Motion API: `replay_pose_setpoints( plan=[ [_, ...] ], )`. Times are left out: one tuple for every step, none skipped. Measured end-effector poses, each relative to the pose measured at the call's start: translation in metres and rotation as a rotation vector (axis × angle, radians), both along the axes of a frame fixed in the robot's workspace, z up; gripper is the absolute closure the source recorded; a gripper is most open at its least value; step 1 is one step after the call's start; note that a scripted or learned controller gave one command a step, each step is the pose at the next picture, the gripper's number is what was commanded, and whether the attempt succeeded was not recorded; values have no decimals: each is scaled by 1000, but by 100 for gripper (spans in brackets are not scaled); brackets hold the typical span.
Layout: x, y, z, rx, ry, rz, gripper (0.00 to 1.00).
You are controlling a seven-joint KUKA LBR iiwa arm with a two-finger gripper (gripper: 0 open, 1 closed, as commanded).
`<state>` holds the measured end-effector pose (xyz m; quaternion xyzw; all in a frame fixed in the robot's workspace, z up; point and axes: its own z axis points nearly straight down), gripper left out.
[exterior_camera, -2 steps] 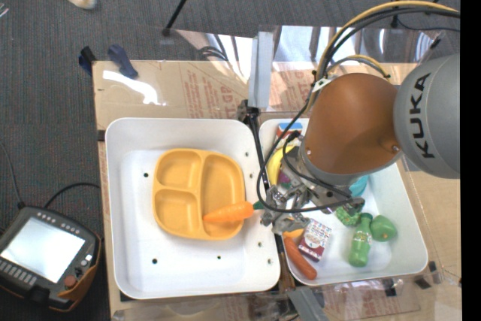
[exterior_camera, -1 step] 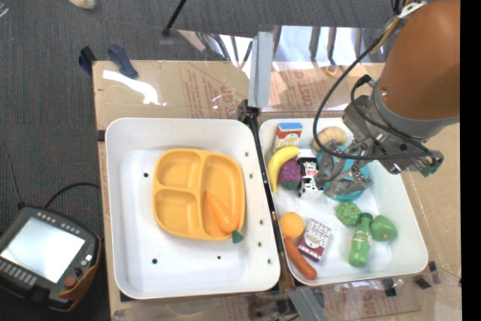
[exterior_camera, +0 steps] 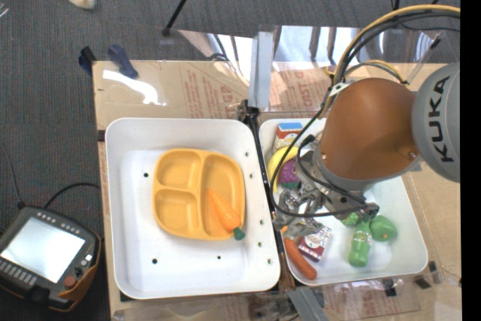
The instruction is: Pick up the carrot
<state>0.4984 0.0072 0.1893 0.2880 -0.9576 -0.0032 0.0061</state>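
Carrot (exterior_camera: 224,211) diagonal in yellow tray (exterior_camera: 177,195), green tip toward lower right; pincer (exterior_camera: 301,205) state unclear.

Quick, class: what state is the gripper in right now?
Gripper: cannot be told; it hangs over the right bin, away from the carrot.

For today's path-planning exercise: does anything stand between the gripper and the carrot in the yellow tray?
Yes. The gripper is over the right bin; the carrot lies in the left bin's yellow tray, so the bins' adjoining rims lie between.
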Motion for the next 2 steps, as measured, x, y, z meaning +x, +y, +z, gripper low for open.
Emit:
replay_pose_setpoints(
  plan=[
    [3, 3, 14, 1, -10, 6, 100],
    [-15, 44, -3, -4, -9, -249, 100]
  ],
)
